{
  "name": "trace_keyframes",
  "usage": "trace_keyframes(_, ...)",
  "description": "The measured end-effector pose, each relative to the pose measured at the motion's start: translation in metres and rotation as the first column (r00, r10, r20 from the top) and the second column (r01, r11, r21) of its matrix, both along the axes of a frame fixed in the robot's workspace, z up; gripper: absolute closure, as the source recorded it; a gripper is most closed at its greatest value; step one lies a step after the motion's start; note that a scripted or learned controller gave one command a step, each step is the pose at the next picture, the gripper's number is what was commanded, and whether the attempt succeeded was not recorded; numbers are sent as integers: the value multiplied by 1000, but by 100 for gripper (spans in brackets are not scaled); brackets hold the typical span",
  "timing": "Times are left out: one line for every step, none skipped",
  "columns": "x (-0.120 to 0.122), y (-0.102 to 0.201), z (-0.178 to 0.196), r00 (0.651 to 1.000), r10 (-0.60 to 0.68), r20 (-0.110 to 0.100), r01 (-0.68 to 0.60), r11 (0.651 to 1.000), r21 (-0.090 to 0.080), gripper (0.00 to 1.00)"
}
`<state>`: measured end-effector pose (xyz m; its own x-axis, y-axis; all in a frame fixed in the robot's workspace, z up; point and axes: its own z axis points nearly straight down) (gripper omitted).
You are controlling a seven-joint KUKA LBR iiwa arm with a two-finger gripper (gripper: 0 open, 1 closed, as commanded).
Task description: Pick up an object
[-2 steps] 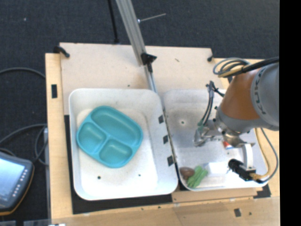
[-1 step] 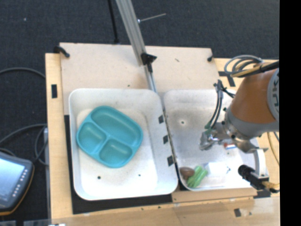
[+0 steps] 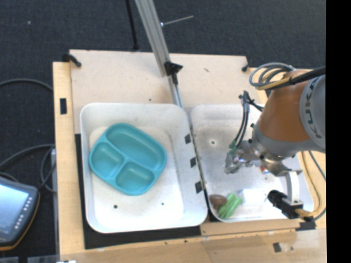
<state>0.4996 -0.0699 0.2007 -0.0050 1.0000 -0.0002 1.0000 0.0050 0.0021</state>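
Green object (image 3: 232,204), brown object (image 3: 218,200), touching, right bin's (image 3: 219,125) near-left corner

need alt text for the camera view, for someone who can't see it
A grey and orange robot arm reaches in from the right, its gripper over the right white bin, above a green object and a brown object that lie at the bin's near edge. The left white bin holds a turquoise divided plate.
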Motion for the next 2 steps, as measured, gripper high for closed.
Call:
trace_keyframes(11, 22, 0, 1000, 0, -1, 0, 1000, 0, 100)
trace_keyframes(23, 59, 0, 1000, 1, -1, -1, 1000, 1, 100)
